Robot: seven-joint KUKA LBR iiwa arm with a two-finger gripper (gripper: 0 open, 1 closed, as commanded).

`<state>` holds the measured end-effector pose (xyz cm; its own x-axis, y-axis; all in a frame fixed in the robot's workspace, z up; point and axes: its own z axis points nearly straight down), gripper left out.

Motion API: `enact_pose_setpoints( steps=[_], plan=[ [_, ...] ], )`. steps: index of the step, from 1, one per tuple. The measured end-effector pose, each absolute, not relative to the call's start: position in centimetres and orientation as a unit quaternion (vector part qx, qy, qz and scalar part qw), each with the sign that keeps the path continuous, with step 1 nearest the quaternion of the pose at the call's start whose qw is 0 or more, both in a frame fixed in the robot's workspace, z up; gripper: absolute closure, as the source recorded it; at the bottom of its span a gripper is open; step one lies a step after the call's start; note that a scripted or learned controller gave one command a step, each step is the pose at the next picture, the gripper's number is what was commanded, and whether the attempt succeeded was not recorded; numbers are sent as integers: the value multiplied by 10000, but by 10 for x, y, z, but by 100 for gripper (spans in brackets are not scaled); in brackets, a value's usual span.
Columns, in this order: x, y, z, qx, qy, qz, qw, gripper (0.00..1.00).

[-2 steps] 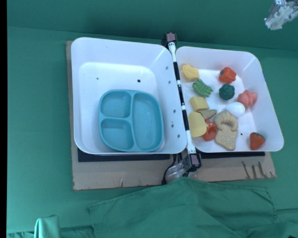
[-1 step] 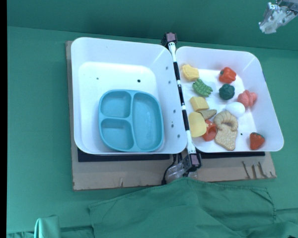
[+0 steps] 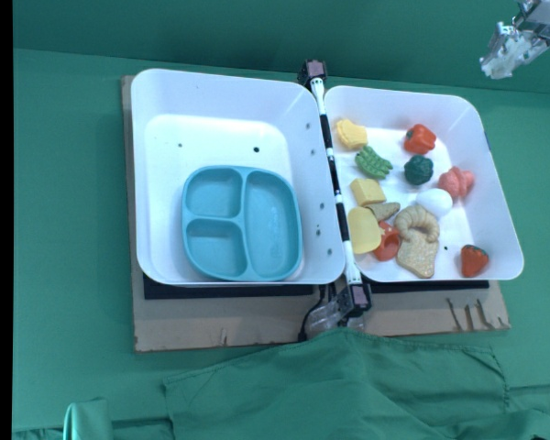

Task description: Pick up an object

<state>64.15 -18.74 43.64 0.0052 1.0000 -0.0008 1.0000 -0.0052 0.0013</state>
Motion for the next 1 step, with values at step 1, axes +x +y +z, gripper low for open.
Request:
enact_pose_setpoints(
  steps=[1],
  plan=[
    [642,-187,437,7085,7057,6,16,0]
  ],
)
